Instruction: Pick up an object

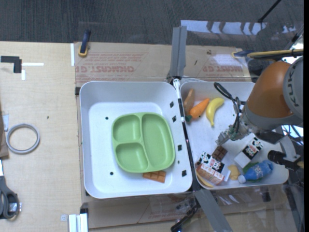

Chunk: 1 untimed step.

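The pincer (226,138), its state untellable, hangs over open floor mid right bin (231,83), beside the brown block (219,153).

Far left of the gripper (231,135), a pale wooden table (38,178) spread under even light. Beyond it, above, dark grey carpeted floor (120,8) ran across the top.

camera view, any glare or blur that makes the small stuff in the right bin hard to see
Camera view: even light, soft shadows. The right bin has no strong glare, but its items are small and a bit soft; the banana and carrot read clearly. The hand looks blurred, its fingers unclear. The green plate is sharp.
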### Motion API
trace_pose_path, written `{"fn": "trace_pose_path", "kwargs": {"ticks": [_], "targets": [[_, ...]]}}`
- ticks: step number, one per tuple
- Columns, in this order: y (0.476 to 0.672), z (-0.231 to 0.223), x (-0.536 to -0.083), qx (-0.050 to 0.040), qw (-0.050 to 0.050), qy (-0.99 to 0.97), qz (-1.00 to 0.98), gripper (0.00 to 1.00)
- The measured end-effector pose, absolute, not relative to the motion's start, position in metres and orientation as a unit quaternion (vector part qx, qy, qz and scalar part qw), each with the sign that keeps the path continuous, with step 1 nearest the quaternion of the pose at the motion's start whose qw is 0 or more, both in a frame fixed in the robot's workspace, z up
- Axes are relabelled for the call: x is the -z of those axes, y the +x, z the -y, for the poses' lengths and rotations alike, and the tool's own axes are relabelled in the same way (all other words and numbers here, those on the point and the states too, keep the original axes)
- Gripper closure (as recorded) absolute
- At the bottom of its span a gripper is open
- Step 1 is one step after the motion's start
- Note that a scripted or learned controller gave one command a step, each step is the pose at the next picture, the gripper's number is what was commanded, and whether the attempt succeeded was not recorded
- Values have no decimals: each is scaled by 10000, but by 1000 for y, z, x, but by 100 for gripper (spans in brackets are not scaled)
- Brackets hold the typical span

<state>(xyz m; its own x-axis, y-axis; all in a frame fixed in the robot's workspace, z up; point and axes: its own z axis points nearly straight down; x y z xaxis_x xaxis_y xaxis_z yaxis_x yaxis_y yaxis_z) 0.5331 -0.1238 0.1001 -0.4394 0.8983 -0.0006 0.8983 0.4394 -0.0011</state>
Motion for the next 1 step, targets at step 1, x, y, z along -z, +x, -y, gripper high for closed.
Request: {"fn": "trace_pose_path", "kwargs": {"ticks": [1], "targets": [[533, 124, -100, -7, 1, -5294, 8484, 0]]}}
